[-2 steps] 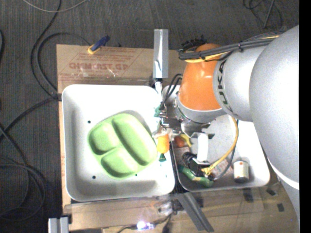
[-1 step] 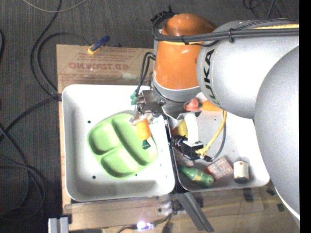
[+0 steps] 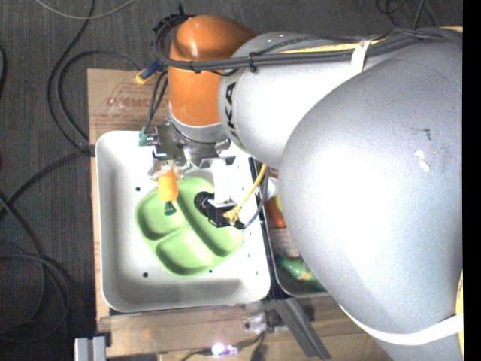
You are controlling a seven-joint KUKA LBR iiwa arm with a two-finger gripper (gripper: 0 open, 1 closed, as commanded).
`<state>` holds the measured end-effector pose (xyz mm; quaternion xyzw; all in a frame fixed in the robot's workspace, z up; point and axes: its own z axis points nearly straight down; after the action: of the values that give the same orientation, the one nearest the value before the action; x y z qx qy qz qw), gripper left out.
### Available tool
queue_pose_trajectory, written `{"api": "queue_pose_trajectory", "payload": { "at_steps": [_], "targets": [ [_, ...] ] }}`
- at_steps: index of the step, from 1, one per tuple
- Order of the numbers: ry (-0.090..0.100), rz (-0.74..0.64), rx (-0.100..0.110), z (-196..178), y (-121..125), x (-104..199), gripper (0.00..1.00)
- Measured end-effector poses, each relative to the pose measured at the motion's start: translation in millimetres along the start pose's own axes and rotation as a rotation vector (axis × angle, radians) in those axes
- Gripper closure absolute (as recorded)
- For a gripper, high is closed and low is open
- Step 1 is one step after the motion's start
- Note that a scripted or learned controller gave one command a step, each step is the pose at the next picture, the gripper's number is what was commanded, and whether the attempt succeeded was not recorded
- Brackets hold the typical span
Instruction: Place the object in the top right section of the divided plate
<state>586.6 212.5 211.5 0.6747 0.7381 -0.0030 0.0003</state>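
Note:
A small orange toy carrot (image 3: 167, 188) with a green tip hangs upright over the upper left part of the green divided plate (image 3: 188, 250). Its top end sits between the fingers of my gripper (image 3: 165, 173), which is shut on it. The plate lies in the left white bin (image 3: 116, 224), and the arm's wrist covers the plate's upper right part. The orange band of the arm (image 3: 199, 66) is right above the gripper.
A black fitting (image 3: 207, 203) with a yellow cable hangs from the wrist over the plate's right side. The right bin holds an orange item (image 3: 276, 215) and a green-yellow item (image 3: 297, 269), mostly hidden by the grey arm (image 3: 361, 171). Cables lie on the floor at left.

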Motion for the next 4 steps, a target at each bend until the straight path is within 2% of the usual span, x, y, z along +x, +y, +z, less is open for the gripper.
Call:
{"api": "queue_pose_trajectory", "payload": {
  "at_steps": [1, 2, 3, 4],
  "targets": [
    [0.002, 0.055, 0.003, 66.2, -70.7, -67.0, 1.00],
    [0.004, 0.058, 0.002, 30.4, -100.3, -115.0, 1.00],
    [0.004, 0.056, 0.006, 22.8, -100.2, -113.9, 1.00],
    [0.003, -0.292, -0.002, -10.9, -108.6, -59.2, 1.00]
  ]
}}
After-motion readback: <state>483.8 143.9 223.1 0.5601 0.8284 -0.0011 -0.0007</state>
